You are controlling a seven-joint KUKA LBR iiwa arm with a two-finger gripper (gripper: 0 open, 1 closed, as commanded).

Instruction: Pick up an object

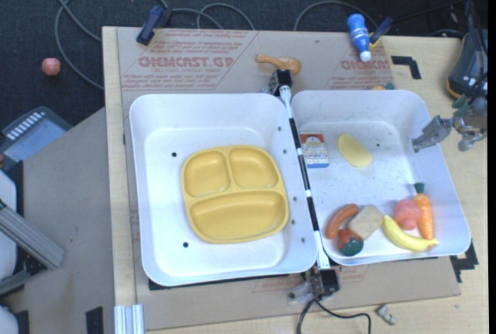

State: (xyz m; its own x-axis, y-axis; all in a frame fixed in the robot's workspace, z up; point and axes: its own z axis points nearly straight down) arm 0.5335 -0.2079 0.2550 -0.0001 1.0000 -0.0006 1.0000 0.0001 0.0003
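The right bin (434, 111) holds several toy foods. A small white, red and blue carton (313, 149) lies near its left wall, with a pale yellow oval piece (356, 150) beside it. Along the front lie a sausage (342, 219), a tan bread piece (366, 222), a banana (407, 236), a pink fruit (407, 211) and a carrot (425, 216). My gripper (431, 136) hangs over the bin's right rim, above and behind the carrot, with nothing visibly in it.
The left bin (155, 131) carries a yellow divided plate (233, 192). On the board behind the bins lie a blue-and-white bottle (359, 36), a blue clip (150, 23) and a tan toy (280, 63). Cables run over the dark floor.
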